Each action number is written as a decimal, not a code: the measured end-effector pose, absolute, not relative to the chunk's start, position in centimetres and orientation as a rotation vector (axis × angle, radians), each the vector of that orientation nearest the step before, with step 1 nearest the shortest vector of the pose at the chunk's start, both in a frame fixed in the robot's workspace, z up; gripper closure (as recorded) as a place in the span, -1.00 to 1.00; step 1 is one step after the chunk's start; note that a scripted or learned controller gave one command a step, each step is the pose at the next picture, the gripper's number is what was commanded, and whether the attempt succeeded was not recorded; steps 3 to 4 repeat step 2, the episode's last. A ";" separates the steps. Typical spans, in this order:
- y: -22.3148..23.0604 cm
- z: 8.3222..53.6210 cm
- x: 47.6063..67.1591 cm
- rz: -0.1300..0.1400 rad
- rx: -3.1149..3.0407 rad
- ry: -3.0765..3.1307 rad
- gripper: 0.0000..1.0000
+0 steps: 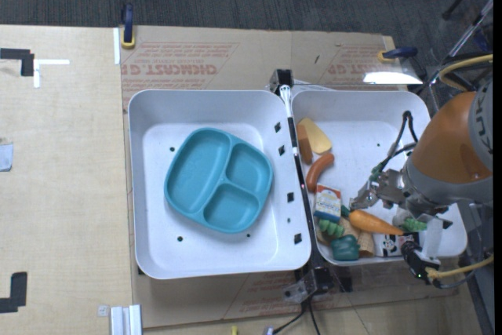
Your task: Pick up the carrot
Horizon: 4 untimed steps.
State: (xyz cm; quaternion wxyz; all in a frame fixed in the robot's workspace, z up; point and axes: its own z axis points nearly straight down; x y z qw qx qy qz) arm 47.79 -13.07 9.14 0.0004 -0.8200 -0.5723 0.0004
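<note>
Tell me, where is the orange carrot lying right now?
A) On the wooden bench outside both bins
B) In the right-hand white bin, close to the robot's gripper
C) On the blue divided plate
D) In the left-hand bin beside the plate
B: the carrot lies near the front of the right bin, by the gripper, while the blue plate sits in the left bin.

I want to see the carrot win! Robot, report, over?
Gripper low in right bin, just above carrot. Carrot lying flat. Small carton, green toy crowd it.
</note>
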 end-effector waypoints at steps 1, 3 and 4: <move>-11.1 9.2 48.0 -0.005 -2.350 -2.090 -1.00; -15.5 12.2 47.9 0.000 -2.253 -2.192 -1.00; -15.5 12.2 47.9 0.000 -2.253 -2.192 -1.00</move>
